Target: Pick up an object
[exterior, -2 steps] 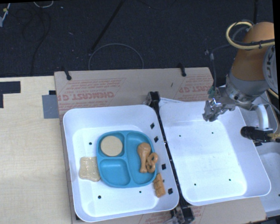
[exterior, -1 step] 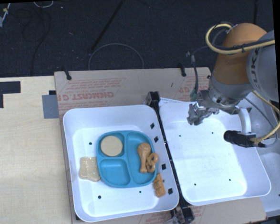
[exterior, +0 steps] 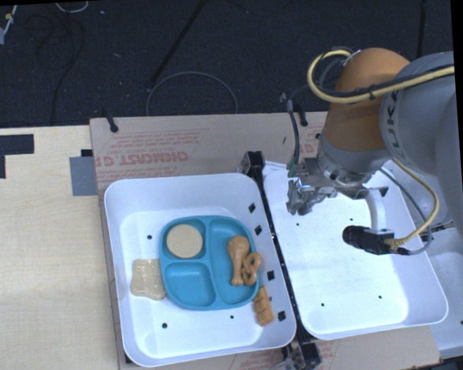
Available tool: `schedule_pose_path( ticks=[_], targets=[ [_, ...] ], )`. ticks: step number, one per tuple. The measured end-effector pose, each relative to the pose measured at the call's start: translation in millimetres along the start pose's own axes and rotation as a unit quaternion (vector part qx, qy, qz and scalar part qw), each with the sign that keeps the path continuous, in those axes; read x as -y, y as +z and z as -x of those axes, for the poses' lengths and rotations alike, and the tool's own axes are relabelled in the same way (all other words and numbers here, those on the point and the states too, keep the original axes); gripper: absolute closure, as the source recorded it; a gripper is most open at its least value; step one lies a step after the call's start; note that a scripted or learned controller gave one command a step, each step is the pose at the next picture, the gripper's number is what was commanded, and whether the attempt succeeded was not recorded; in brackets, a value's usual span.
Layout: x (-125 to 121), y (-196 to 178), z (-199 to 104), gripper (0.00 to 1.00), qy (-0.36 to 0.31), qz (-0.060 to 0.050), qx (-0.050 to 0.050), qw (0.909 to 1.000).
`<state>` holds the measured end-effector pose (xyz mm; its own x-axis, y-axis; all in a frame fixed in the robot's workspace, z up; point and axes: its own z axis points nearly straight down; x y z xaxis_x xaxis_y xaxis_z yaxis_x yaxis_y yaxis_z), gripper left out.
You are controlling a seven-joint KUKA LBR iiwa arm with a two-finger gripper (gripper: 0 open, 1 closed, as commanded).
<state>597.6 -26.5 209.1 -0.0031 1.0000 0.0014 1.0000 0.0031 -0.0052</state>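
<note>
Your gripper (exterior: pixel 300 200) hangs over the right bin's (exterior: pixel 366 301) top-left corner, gripping nothing that you can see; whether it is parted I cannot tell; every pickable thing sits in the left bin (exterior: pixel 130 203), likely staged there: one blue tray (exterior: pixel 192 279), one round cracker (exterior: pixel 183 240), one pretzel piece (exterior: pixel 243 260), one toast slice (exterior: pixel 147 279), one small brown piece (exterior: pixel 263 306)

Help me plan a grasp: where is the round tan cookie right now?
The round tan cookie lies in the left white bin, in the upper-left compartment of the blue plastic divided tray.
</note>
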Motion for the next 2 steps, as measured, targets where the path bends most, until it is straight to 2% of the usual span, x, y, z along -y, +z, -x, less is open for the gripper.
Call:
schedule_pose_path(
  ticks=[2],
  targets=[
    [4.7,-1.2,-102.8,1.00,-0.001,0.000,0.000,1.0000]
  ],
)
